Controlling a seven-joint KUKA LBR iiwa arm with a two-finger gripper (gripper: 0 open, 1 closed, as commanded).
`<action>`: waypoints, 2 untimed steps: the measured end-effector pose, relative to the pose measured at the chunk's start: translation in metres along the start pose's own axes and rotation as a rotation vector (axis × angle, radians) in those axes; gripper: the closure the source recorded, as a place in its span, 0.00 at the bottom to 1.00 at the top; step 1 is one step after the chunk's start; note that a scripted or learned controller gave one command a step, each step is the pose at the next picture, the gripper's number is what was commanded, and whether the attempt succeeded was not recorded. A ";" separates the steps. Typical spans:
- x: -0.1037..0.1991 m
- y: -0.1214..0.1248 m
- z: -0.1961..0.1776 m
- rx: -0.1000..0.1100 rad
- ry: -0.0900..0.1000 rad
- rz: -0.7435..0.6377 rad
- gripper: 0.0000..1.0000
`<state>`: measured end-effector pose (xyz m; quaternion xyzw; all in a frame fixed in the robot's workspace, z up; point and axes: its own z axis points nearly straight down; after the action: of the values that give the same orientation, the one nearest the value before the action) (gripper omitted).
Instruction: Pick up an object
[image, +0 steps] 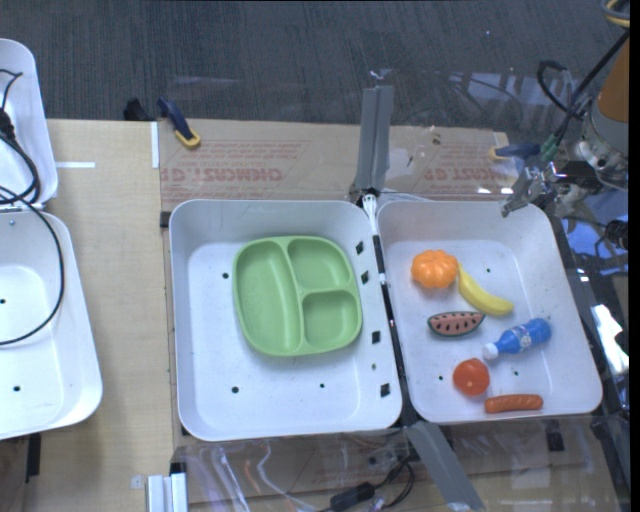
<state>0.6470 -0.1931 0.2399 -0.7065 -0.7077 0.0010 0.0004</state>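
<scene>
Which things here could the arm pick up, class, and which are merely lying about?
For the job: pumpkin, banana, watermelon slice, bottle, tomato, sausage, gripper.
Lying about: green plate, blue clamp, black cable.

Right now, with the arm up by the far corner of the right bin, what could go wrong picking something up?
1. The banana, pumpkin and watermelon slice lie close together, so a grasp could knock a neighbour.
2. The blue bottle lies on its side and may roll.
3. The sausage lies near the right bin wall, which crowds a grasp.
</scene>
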 end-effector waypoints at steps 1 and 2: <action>0.050 -0.020 0.149 0.000 0.000 0.215 0.00; 0.050 -0.020 0.140 0.001 -0.001 0.214 1.00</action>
<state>0.6267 -0.1433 0.1001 -0.7781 -0.6281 0.0017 0.0005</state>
